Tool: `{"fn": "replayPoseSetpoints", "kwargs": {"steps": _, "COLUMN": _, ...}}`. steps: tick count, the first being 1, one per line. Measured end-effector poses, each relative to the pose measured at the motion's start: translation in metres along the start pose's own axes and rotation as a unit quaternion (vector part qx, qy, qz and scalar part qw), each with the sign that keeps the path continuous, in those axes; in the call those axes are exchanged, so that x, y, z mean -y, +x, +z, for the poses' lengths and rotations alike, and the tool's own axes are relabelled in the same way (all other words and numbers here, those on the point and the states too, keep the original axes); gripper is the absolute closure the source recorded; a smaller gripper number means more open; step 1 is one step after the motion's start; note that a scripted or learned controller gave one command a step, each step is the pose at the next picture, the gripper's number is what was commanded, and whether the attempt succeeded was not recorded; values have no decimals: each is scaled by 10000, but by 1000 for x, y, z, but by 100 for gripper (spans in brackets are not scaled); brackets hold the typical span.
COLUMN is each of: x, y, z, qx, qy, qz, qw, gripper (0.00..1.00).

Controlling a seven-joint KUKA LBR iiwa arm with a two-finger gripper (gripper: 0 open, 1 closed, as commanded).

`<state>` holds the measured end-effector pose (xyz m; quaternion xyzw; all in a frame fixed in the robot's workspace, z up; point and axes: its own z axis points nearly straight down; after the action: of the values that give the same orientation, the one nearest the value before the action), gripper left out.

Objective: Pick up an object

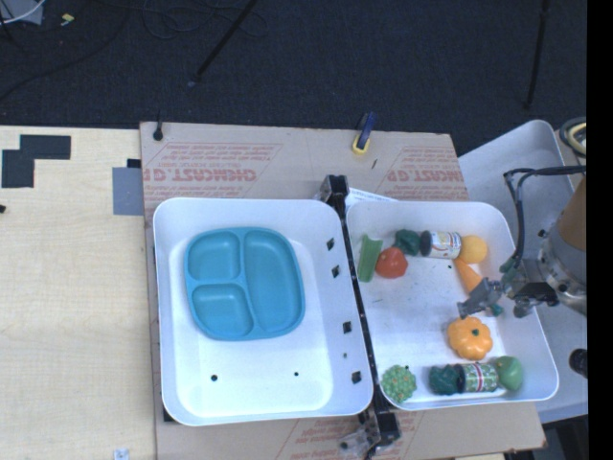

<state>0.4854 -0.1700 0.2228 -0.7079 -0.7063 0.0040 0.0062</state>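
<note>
The gripper [493, 298] hangs low over the right bin [421, 353], near its right wall, with its two dark fingers parted and nothing between them. The arm [565, 257] enters from the right edge. Directly below the gripper sits a small orange pumpkin [469, 337], close to it but apart. An orange carrot [466, 276] lies just to the gripper's upper left. Further items in this bin: a red tomato [391, 263], a green pepper [368, 258], a yellow lemon [471, 249], a small bottle [442, 244], a head of broccoli [398, 382]. The left bin [182, 372] holds a blue divided plate [244, 283].
</note>
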Motion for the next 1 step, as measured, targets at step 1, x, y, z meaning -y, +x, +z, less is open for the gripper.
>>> {"fn": "replayPoseSetpoints", "kwargs": {"steps": 1, "x": -3, "y": 0, "z": -6, "qx": 15, "qy": -64, "qz": -12, "qw": 10000, "gripper": 0}}
